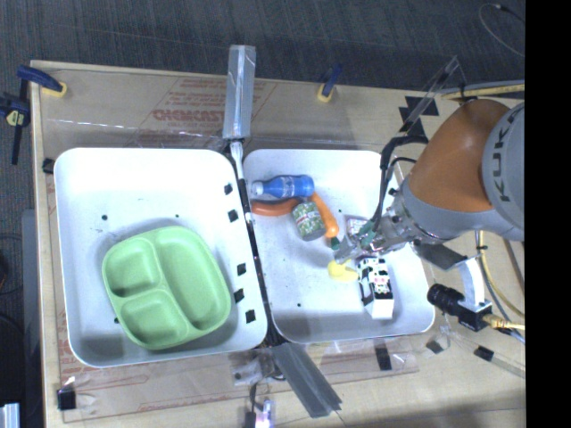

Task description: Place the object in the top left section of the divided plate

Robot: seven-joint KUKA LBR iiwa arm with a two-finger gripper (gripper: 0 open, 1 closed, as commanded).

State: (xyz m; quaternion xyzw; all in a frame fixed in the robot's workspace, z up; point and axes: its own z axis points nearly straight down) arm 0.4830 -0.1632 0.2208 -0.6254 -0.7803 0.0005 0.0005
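The green divided plate [165, 285] lies in the left bin, tilted, with three sections and nothing in them. My gripper [377, 291] hangs low over the right bin's lower right part, below the orange band of the arm [459, 163]. A small yellow object [342, 270] lies on the bin floor just left of the gripper, close to it or touching it. Further up and to the left lie a blue bottle [284, 187], a curved orange piece [272, 209], an orange stick [329, 223] and a small green-labelled can [309, 220].
The left bin [80, 185] and the right bin [294, 315] meet at a black-clipped divider [248, 266]. A metal post [239, 92] stands at the back between them. Cables and black fittings [457, 303] lie right of the right bin.
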